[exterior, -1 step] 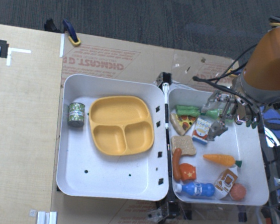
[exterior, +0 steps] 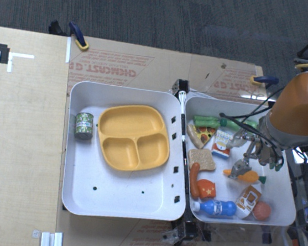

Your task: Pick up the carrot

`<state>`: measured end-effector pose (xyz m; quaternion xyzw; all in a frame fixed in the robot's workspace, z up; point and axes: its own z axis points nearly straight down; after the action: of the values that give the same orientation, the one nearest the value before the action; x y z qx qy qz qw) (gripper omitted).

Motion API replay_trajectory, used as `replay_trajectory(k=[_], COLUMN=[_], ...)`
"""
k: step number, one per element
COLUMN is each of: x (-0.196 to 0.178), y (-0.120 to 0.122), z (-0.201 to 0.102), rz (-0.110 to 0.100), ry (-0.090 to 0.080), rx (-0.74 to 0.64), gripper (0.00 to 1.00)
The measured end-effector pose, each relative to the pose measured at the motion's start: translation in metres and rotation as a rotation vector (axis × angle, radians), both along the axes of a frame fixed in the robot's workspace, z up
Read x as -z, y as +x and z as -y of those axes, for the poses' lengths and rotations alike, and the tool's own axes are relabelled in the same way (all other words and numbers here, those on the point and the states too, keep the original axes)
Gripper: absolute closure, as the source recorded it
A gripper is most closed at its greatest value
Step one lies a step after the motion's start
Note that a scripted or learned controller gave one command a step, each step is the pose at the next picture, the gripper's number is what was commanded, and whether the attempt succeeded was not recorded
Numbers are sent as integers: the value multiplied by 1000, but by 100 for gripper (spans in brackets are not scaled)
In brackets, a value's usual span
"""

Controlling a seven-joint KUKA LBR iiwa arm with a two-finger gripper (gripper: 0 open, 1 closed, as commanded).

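Note:
The carrot (exterior: 249, 176), small and orange, lies in the right white bin (exterior: 287, 189) toward its right side. My gripper (exterior: 242, 168) hangs from the grey arm with the orange band (exterior: 301, 104) and sits right at the carrot's left end, touching or just above it. The gripper body hides part of the carrot.
Around the carrot lie a milk carton (exterior: 222, 143), a bread slice (exterior: 202, 159), a sausage (exterior: 194, 174), a red fruit (exterior: 206, 188), a blue bottle (exterior: 217, 209), a snack packet (exterior: 248, 201) and a pink ball (exterior: 262, 211). The left bin (exterior: 117, 198) holds a yellow divided plate (exterior: 134, 137) and a green can (exterior: 84, 125).

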<state>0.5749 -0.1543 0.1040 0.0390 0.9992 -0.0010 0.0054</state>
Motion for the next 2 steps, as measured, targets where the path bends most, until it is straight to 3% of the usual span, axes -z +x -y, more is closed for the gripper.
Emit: replay_trajectory(k=[1, 2], x=[11, 12], y=[-26, -61], z=[24, -19], rz=[-5, -9], ry=[2, 5], rx=[145, 455], gripper=[0, 0])
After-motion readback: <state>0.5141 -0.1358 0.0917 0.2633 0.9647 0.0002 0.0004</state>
